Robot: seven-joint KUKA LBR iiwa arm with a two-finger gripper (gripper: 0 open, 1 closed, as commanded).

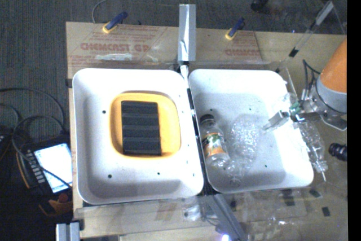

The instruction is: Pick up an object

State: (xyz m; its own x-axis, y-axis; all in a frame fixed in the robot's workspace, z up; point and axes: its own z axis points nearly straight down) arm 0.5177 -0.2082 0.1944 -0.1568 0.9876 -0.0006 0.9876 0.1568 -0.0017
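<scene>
Two white bins sit on your table. Your claw, grip state unclear, hovers just right of a crumpled clear bottle; nothing lifted yet.

A clear plastic bottle with orange label lies in the right bin.

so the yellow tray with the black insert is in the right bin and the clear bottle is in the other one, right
Not quite. The camera view shows the yellow tray with the black insert in the left bin; the clear bottle lies in the other one, the right bin.
</scene>
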